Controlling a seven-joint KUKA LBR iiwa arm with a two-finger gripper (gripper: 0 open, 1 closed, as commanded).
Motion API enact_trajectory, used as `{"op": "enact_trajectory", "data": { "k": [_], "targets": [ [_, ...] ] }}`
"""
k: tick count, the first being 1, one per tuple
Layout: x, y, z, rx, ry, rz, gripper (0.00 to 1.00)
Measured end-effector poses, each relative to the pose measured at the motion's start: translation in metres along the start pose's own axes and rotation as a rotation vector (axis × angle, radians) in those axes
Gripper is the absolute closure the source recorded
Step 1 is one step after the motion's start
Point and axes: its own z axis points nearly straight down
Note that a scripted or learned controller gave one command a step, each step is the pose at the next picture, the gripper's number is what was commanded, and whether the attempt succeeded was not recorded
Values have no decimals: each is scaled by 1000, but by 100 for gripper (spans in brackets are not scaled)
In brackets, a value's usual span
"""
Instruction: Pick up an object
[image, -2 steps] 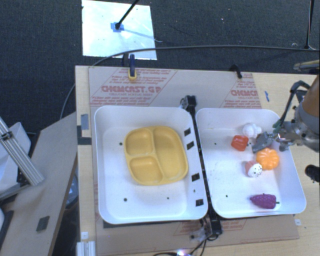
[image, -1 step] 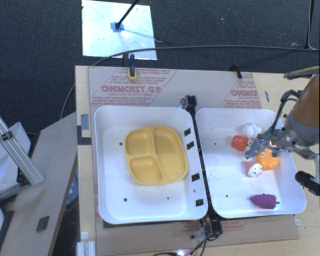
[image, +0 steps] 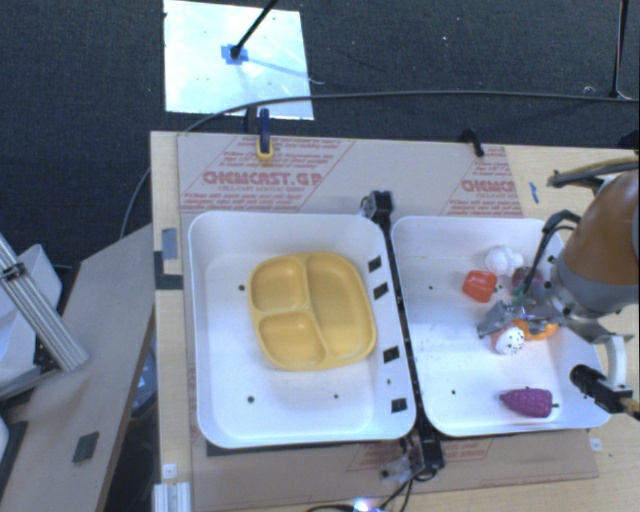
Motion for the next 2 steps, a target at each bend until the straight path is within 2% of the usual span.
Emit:
{"op": "enact_trajectory", "data": {
  "k": [1, 2],
  "targets": [
    [1, 1, 37, -2, 0, -1, 0],
    [0, 2, 25, -6, -2, 0, 100]
  ]
}}
